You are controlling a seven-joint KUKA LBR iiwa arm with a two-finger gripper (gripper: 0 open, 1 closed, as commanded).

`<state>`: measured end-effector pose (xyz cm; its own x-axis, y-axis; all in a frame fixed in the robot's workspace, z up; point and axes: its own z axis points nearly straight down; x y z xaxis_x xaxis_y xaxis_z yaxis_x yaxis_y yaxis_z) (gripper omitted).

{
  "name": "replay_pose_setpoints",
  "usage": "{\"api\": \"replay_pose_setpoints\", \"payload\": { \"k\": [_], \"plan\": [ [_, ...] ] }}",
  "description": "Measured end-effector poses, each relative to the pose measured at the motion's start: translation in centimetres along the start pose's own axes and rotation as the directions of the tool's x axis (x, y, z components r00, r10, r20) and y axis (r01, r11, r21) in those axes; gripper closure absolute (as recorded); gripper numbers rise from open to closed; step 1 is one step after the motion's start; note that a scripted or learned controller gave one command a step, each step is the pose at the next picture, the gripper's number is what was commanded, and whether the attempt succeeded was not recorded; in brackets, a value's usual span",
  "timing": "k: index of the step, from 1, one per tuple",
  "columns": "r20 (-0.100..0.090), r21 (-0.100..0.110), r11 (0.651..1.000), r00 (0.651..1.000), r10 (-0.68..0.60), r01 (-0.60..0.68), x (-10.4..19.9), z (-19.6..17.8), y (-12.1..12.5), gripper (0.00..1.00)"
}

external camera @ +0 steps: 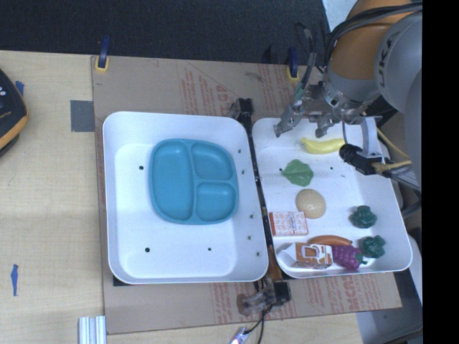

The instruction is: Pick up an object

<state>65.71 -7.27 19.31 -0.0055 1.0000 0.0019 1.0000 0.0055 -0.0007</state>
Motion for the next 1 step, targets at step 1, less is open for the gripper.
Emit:
{"api": "replay_pose_setpoints", "payload": {
  "k": [1],
  "plan": [
    [0.003, 0.004, 1.000, 1.000, 0.002, -0.002, -4.05, 6.01, -5.32, 0.00]
  ]
}}
